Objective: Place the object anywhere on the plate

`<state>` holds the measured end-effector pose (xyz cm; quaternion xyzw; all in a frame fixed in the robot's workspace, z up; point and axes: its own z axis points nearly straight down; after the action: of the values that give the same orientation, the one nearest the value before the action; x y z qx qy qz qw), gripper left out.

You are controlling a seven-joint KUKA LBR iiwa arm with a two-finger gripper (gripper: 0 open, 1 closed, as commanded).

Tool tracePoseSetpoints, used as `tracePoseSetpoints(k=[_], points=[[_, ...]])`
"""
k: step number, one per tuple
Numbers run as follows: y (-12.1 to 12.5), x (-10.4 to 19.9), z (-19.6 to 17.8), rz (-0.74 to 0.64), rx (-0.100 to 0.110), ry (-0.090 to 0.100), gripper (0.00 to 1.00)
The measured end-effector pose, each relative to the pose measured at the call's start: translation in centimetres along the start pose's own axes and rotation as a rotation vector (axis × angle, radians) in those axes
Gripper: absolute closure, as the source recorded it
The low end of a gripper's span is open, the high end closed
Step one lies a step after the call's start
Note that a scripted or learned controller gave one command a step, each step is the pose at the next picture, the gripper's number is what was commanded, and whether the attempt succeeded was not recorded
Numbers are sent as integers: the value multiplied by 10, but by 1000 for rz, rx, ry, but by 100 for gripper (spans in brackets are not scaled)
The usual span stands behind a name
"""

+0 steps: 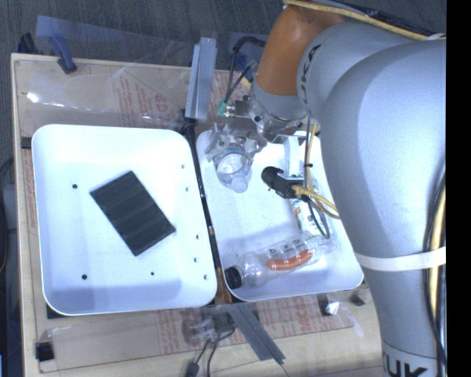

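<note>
Hovering over the right bin (330,277), the gripper (234,166) has an unclear grip; the clear bottle's (279,261) orange label and the arm's (377,132) base lettering are unreadable.

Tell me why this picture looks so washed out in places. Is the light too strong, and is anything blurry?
In the camera view, the two white bins glare bright under hard overhead light, losing surface detail; the arm casts a soft shadow across the right bin; the clear plastic bottle and the gripper look smeared and hard to read; the dark plate stays crisp.
</note>
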<state>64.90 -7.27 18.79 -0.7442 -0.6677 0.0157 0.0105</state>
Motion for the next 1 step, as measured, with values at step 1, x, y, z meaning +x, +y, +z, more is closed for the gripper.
tracePoseSetpoints(k=[1], points=[[-28,56,-37,-259,-33,5,100]])
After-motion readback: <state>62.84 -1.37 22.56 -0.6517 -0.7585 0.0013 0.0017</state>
